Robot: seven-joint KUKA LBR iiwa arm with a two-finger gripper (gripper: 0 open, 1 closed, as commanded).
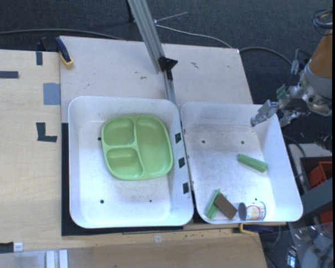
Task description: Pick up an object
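You're at the approach step: the gripper [261, 116] hangs at the right bin's [206, 116] upper right rim, holding nothing, and I can't tell its finger spread. Next it must come down over one item. That bin holds a green stick [252, 162] at centre right, plus a green block [213, 205], brown block [225, 206] and small can [253, 210] along the bottom edge. The left bin [81, 166] holds a green divided plate [137, 147].

A light green divided plate [137, 147] lies in the speckled white left bin [81, 149].
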